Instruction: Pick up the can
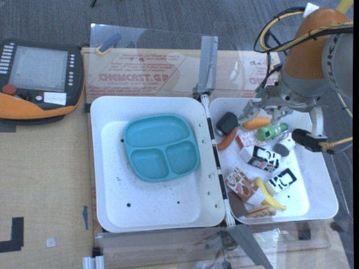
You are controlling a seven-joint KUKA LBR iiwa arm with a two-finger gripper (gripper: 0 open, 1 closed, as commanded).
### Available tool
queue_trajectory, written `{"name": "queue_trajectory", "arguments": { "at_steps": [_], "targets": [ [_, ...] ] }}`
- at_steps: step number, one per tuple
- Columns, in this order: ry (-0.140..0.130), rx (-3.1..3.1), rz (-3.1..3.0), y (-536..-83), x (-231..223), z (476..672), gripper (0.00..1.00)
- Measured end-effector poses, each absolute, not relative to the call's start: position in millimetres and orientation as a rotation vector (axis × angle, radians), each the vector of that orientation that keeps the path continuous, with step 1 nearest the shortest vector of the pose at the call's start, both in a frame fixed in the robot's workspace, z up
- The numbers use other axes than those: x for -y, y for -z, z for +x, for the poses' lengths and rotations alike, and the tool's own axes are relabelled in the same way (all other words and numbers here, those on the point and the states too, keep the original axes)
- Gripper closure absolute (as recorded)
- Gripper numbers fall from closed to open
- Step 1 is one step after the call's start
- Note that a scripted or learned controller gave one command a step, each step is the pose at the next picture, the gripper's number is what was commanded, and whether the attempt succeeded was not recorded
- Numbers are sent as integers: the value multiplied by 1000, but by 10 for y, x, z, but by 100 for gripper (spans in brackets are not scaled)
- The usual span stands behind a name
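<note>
Your arm (314, 49) reaches in from the right over the far end of the right bin (322, 200); the left bin (106, 150) bears a teal divided plate (161, 147). The gripper (268, 112) hangs above an orange carrot (257, 123) and a green bottle (272, 131); whether it is open or closed you cannot tell, for the wrist hides it. The can (263, 158), by my reading the black-and-white piece on its side, lies mid-bin, nearer than the gripper and slightly left; its long axis seems to run left to right, tilted. A second black-and-white thing (282, 179) lies just near-right of it; which of the two is truly the can is hard to make out, so check before you descend.
</note>
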State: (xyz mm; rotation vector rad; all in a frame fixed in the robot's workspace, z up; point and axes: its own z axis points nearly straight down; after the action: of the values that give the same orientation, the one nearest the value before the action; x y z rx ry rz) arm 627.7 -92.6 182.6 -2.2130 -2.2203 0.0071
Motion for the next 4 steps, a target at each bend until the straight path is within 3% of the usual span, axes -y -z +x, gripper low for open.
{"name": "queue_trajectory", "arguments": {
  "at_steps": [1, 2, 3, 4],
  "targets": [
    [-5, 2218, -2221, -2596, 735, 6311, 0],
    [-6, 2335, -2093, -1389, 1513, 5996, 0],
    [-4, 2308, -2127, -2466, 1401, 5886, 0],
    [-6, 2230, -2203, -1361, 1732, 5837, 0]
  ]
}}
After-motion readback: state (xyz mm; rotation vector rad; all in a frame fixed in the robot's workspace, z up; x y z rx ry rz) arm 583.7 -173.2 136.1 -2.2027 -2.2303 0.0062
